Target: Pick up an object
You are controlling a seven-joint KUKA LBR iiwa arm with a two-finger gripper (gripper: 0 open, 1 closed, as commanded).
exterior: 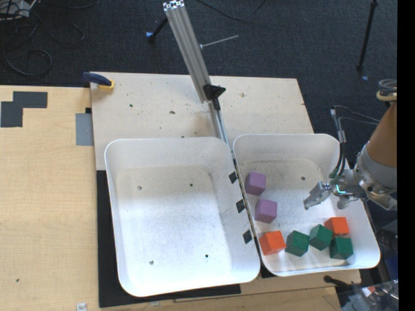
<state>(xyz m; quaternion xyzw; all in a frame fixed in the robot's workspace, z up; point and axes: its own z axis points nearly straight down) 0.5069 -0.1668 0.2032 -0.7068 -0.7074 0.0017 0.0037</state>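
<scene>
- White plastic makes the two bins, and they sit side by side on the bench (259, 102).
- The left bin (130, 154) is the bigger one in the view.
- The right bin (285, 141) holds seven small blocks.
- Two purple blocks sit near the bin's left wall, the upper purple block (255, 182) just above the lower purple block (266, 210).
- One orange block (272, 241) lies in the front left corner.
- Three green blocks sit along the front: the left green block (297, 243), the middle green block (320, 236) and the right green block (342, 247).
- A second orange block (337, 225) sits just behind the right green block.
- The gripper (324, 195) hangs over the right side of the right bin, above the green blocks. Nothing is seen between its fingers, and how wide they are cannot be told.
- A silver metal bar (191, 50) leans over the bench behind the bins.
</scene>
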